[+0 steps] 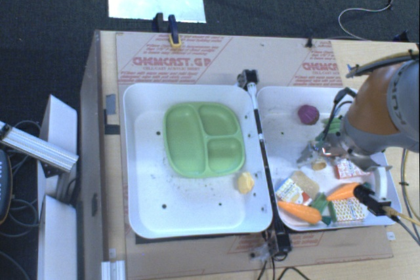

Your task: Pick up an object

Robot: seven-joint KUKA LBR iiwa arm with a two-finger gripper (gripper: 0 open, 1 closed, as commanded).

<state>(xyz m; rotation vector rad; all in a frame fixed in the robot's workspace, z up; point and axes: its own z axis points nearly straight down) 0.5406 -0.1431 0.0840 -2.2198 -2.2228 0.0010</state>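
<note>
My gripper (pixel 316 153) hangs low in the middle of the right bin (pixel 283 116), on the grey arm with its orange band (pixel 371 108) coming in from the right. A small tan piece (pixel 319 166) lies just under its tip. A purple ball (pixel 308 115) sits toward the back of this bin. At the front lie an orange carrot (pixel 298 212), a second carrot (pixel 342 192), a tan biscuit (pixel 304 181) and several printed packets (pixel 289 192).
The left bin (pixel 147 206) holds a green divided plate (pixel 203 139) and a small yellow lump (pixel 245 183) by the plate's front right corner. A black-and-white divider bar (pixel 257 128) runs between the bins. A red-and-white packet (pixel 346 170) lies beside the arm.
</note>
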